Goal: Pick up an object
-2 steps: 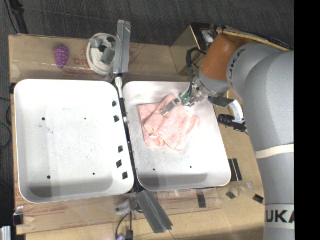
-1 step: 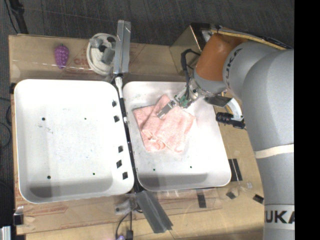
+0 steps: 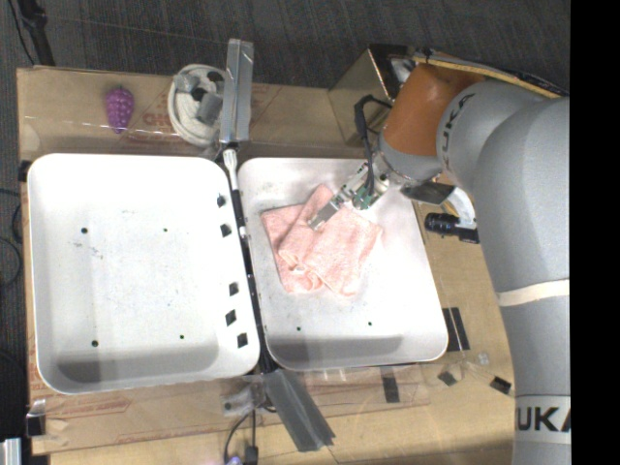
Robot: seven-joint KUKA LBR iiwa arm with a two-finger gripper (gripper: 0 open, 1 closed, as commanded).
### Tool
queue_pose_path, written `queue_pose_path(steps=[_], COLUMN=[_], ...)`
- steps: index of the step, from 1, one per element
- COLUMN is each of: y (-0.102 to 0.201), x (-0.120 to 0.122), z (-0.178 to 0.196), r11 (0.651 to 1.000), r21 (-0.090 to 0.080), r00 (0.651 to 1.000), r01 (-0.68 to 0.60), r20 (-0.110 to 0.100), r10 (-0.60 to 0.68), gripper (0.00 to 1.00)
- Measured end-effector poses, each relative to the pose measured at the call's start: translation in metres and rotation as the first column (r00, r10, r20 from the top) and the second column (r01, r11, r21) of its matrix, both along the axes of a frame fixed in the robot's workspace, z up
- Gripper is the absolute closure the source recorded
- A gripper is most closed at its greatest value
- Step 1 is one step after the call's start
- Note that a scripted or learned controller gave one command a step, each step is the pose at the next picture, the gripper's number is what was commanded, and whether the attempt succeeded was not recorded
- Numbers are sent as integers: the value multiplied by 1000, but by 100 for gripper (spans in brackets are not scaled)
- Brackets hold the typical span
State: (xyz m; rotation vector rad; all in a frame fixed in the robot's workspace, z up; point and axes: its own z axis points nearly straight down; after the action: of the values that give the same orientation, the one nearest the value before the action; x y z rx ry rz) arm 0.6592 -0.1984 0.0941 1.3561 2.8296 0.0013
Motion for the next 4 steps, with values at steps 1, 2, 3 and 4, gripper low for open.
queue_pose_path(steps=[1, 2, 3, 4], y=[15, -11, -8, 8], x=[-4, -42, -13, -8], z=[-1, 0, 0, 0], r11=[993, 995, 984, 955], r21=[1, -1, -1, -1], r00=[993, 995, 984, 955], r01=[-116, -101, -177, -295], r20=[-4, -1, 0, -1], r10=[116, 101, 177, 295], gripper=[0, 0, 0, 0])
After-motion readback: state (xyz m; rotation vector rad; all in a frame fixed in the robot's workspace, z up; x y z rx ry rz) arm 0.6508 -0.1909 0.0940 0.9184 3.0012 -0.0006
